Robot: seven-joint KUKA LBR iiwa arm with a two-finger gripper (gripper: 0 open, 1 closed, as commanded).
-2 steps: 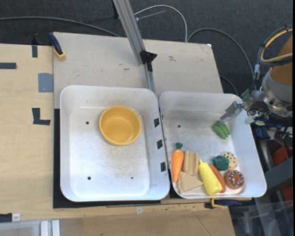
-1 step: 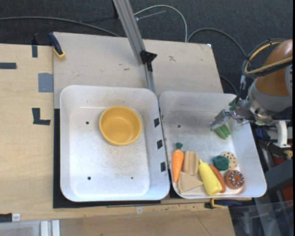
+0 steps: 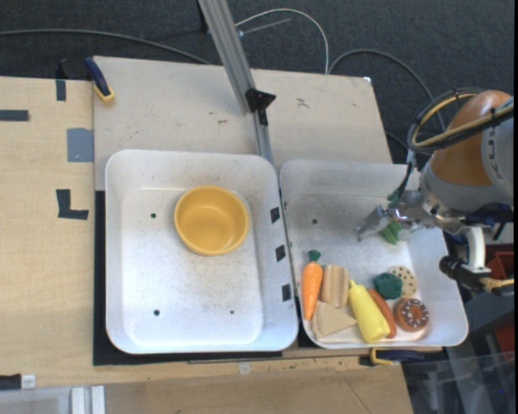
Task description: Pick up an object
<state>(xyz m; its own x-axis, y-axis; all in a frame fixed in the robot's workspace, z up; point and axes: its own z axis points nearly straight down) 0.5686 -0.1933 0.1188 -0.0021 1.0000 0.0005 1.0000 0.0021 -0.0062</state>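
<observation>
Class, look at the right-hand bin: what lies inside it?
Inside the right bin: a carrot, yellow bottle, doughnut, other toy food. The arm covers its far right edge.

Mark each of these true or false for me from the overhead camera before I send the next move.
1. The yellow bowl sits in the left bin. True.
2. The carrot lies in the left bin next to the bowl. False: it lies in the right bin, at the left end of the cluster of toy food.
3. The gripper is above the right bin, beyond the toy food. True.
4. The yellow bottle is stacked inside the bowl. False: it lies in the right bin among the other toy food.
5. The donut is near the right bin's front right corner. True.
</observation>
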